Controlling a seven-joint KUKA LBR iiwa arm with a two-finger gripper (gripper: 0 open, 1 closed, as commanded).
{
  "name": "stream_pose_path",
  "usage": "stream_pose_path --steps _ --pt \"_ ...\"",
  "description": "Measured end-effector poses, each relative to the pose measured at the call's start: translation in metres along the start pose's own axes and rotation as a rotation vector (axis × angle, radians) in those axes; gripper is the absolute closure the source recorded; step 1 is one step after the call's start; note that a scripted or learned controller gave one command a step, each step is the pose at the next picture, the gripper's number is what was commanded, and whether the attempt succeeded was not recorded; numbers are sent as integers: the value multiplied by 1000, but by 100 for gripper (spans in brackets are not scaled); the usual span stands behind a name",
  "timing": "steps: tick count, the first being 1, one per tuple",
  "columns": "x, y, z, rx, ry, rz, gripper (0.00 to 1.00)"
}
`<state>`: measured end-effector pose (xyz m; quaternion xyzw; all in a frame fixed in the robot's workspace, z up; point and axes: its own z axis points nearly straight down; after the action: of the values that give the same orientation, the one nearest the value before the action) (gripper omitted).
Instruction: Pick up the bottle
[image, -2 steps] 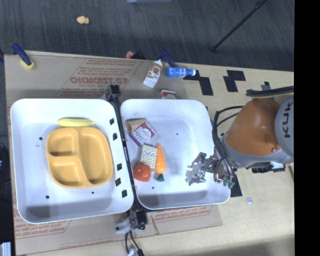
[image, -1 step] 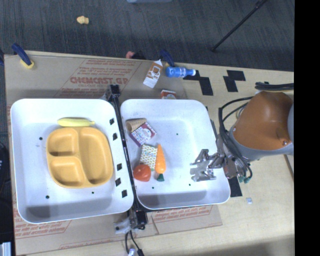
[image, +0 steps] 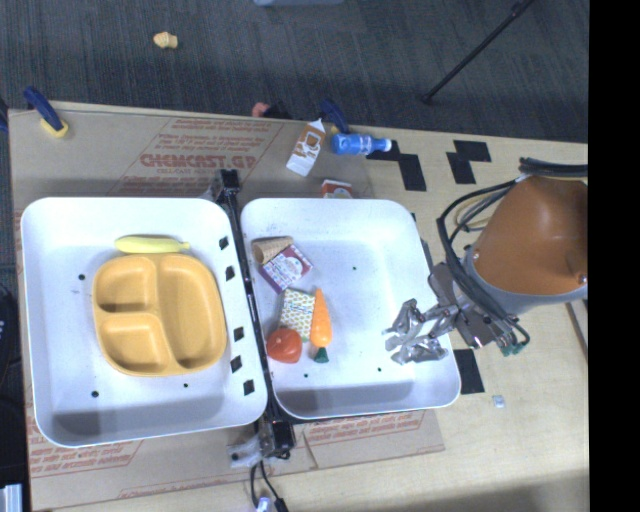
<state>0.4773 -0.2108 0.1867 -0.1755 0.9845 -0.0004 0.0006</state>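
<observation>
Camera view: carrot (image: 320, 320), tomato (image: 284, 345) lie left of gripper (image: 408, 335).

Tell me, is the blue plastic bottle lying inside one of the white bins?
No, the blue plastic bottle lies on the bench beyond the right white bin, outside its far rim.

Robot lab: bench (image: 520, 440) on cardboard sheet, two white bins (image: 40, 300), toy food, clamps, cabling.

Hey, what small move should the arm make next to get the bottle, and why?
Probably lift the claw out of the right bin and travel toward the far edge: the blue bottle lies on the bench beyond that bin's far rim, well away from the claw.
</observation>
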Motion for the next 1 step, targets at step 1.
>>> stream_pose_path --steps 1 --pt "-6 -2 49 -2 3 157 100"
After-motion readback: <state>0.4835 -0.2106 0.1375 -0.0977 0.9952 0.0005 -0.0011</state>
